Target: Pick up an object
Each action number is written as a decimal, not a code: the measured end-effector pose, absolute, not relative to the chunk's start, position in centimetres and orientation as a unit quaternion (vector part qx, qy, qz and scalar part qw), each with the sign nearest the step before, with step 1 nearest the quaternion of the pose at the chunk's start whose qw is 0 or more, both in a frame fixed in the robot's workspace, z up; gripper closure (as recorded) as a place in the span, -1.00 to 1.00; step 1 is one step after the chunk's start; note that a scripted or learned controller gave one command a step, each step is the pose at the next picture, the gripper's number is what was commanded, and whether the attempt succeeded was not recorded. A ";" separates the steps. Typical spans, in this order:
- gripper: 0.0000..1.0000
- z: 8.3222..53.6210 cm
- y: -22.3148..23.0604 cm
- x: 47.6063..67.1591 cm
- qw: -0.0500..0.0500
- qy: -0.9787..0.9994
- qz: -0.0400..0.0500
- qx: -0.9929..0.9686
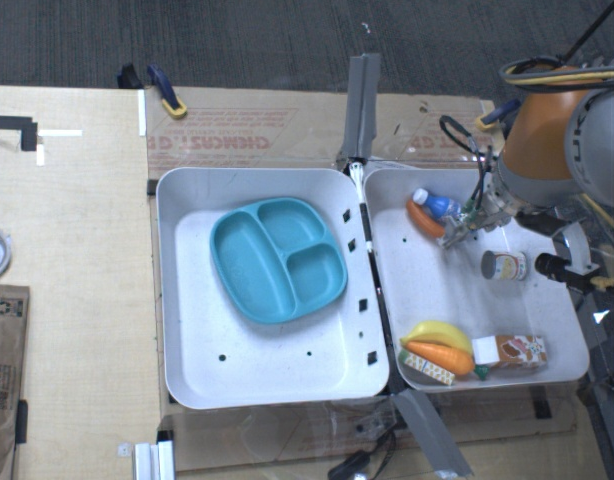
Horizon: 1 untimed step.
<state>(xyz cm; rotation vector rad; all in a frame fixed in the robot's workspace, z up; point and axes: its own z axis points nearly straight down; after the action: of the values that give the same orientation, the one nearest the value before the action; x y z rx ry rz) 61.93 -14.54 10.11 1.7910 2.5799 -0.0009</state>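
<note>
2 bins: shallow white plastic trays with rounded corners, side by side on the wooden bench (67, 218), touching along a shared middle edge.
Arm: grey metal with a glossy orange band (542, 133), reaching in from the right over the right bin (562, 313); black cables loop around it.
Left bin (187, 298): smooth floor with a few small dark holes, holding 1 plate.
Plate (277, 260): teal plastic, rounded and glossy, split into 3 compartments, lying flat near the middle.
Gripper (457, 233): thin metal fingers low over the rear of the right bin, just beside the carrot-shaped toy; whether they are spread or closed I cannot tell, and nothing is seen between them.
Snack box (512, 350): brown and white cardboard, lying flat at the front right.
Banana (437, 333): yellow, curved, smooth, at the front edge.
Front carrot (439, 356): orange, tapered, touching the banana, lying over a pale speckled block.
Rear carrot (425, 218): orange, elongated, near the back wall.
Small bottle (440, 206): blue, touching the rear carrot.
Can (504, 265): small cylinder on its side, well apart from the front cluster.
</note>
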 end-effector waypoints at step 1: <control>1.00 9.2 -12.2 63.0 0.000 0.732 0.000 0.681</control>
<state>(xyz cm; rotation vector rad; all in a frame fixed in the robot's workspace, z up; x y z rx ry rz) 62.96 -12.22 9.17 2.1395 2.2997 -0.0013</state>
